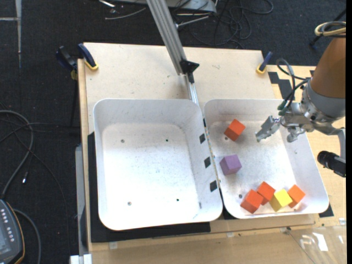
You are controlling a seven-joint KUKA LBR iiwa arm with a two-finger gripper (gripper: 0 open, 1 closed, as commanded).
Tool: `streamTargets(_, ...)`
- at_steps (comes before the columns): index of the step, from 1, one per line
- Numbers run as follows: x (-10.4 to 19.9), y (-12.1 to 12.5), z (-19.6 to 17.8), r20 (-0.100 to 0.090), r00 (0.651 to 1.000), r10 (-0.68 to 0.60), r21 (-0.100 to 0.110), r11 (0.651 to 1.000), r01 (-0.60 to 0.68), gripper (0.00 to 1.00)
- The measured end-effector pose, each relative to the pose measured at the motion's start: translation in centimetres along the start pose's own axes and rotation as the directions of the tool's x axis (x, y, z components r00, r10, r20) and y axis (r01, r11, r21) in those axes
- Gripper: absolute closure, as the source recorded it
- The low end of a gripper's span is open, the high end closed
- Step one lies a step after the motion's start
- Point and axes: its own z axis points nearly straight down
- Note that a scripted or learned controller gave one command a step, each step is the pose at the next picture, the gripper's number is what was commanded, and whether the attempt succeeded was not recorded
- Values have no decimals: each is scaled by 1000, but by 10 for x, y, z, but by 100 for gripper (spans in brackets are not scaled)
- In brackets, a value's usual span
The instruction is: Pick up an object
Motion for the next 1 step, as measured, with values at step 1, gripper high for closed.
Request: streamTargets(1,7,39,159,1,1000,-3,-1,1000,3,0)
